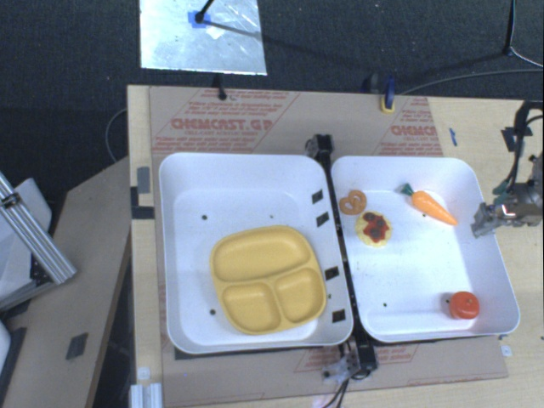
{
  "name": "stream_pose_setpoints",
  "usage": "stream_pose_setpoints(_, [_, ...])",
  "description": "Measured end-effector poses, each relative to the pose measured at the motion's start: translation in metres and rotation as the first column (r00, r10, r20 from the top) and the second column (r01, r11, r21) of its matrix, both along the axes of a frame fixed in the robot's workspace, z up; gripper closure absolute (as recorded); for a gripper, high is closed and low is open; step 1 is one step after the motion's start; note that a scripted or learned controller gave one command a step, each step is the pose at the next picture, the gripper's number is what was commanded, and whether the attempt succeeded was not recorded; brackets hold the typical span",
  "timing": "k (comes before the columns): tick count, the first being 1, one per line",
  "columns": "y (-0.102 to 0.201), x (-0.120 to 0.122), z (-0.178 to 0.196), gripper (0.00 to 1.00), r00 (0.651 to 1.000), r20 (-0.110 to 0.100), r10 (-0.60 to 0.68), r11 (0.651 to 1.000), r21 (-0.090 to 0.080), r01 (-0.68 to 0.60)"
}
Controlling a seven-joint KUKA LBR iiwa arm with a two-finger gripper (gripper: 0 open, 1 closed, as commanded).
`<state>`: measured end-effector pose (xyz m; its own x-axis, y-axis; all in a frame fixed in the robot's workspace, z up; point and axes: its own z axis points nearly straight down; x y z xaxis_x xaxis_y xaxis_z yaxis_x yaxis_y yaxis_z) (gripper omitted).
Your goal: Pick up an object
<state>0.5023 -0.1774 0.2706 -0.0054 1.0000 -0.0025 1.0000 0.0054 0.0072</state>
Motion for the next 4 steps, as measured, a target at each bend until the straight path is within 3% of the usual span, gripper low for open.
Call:
stream_pose_setpoints(2, [0.103,0.013,-0.026,1.00,1.000,-0.006,0.006,1.000,0.005,-0.006])
stream_pose_setpoints(4, [0.210,0.031,-0.021,1.00,1.000,-0.005,0.006,1.000,0.005,-0.005])
